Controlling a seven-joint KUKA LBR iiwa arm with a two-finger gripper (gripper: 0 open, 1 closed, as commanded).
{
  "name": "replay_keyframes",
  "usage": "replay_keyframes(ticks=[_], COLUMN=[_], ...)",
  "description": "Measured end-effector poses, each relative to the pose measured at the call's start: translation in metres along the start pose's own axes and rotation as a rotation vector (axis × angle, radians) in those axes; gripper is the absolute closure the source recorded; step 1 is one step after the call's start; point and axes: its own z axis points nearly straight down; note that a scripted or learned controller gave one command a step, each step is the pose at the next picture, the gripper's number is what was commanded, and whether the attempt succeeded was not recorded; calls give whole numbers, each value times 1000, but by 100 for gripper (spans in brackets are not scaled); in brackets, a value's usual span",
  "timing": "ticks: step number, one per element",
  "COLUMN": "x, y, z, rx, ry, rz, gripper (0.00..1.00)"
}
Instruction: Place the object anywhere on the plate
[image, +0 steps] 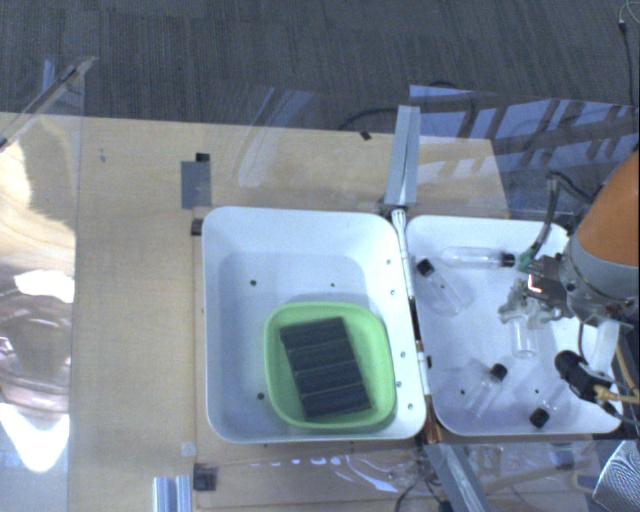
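Camera view: grey arm with orange band reaches in from the right over the right-hand shallow white bin (598, 425); its gripper (527, 298) sits low above the bin floor, right of centre; whether it is spread or closed, cannot tell, the wrist hardware blurs it.

Right bin holds several small clear vials with black caps, scattered and apart; a long clear vial (470, 259) lies flat near the far wall; a short clear vial (441, 287) lies near the divider; another small vial (484, 387) lies toward the near wall; a pale clear piece (521, 338) lies just beside the gripper, contact unclear.

Left-hand white bin (230, 300) carries the light green rounded-square plate (276, 360) at its near right; a dark ridged rectangular block (323, 368) lies flat on the plate, covering most of its middle.

Judgement: step in hand looks like the pick, target probably the clear piece beside the gripper; nothing confirmed as held. To do it well: centre over the vial's body, span across its width so it cannot roll away; lift clear of the divider; set down on the bare green margin.
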Motion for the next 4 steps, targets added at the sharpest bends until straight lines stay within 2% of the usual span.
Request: replay_keyframes(ticks=[1,2,3,4], x=[83,130,130,131], y=[-44,-50,-50,-48], z=[9,-6,-6,-17], rx=[4,3,3,-2], ry=[1,1,1,2], rz=[-246,-356,-355,-359], gripper=[100,100,0,100])
